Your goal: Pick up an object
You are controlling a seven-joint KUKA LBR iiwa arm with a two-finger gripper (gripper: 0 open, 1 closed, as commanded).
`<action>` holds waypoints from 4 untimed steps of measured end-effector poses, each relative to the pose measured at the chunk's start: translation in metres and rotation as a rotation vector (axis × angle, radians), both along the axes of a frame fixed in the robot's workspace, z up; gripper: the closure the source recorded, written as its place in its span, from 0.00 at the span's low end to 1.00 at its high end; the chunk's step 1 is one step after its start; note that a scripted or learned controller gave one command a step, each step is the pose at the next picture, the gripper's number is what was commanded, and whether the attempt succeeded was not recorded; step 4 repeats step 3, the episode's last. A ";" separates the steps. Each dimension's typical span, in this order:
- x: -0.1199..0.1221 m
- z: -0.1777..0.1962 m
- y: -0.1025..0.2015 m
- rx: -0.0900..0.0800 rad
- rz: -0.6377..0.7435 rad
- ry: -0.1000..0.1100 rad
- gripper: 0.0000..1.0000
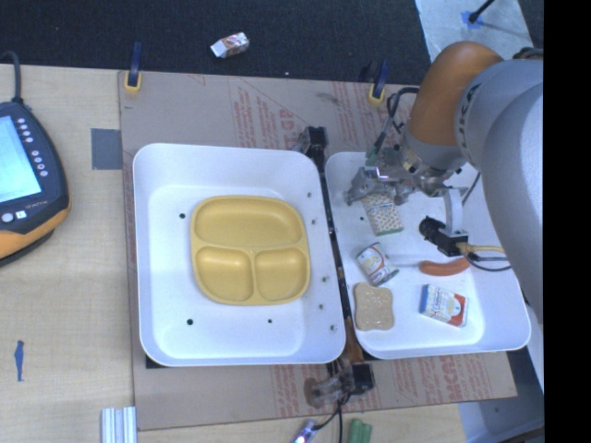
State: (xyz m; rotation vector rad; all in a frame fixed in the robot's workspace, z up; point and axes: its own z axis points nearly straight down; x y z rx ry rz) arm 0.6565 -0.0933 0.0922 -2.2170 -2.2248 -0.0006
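My gripper [373,190] hangs low over the back left of the right bin [499,335]. Directly in front of it, touching or nearly touching its tip, stands a small pale packet with a green dotted pattern [383,219]. Further forward lie a small tilted can [375,264], a tan bread-like slice [374,307], an orange-red sausage [445,267] and a small white carton with red and blue print [444,305]. The view does not show whether the packet is between the fingers.
The left bin [157,330] holds a yellow divided plate [249,249]. A black clip [315,140] sits at the back where the bins meet. A handheld pendant [26,178] lies on the bench at far left. The grey arm [503,155] covers the right bin's back right.
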 end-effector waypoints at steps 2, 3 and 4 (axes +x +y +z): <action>-0.030 0.010 -0.016 -0.001 0.000 0.005 1.00; -0.039 0.101 0.057 0.001 0.001 0.000 1.00; -0.039 0.101 0.057 0.001 0.001 0.000 1.00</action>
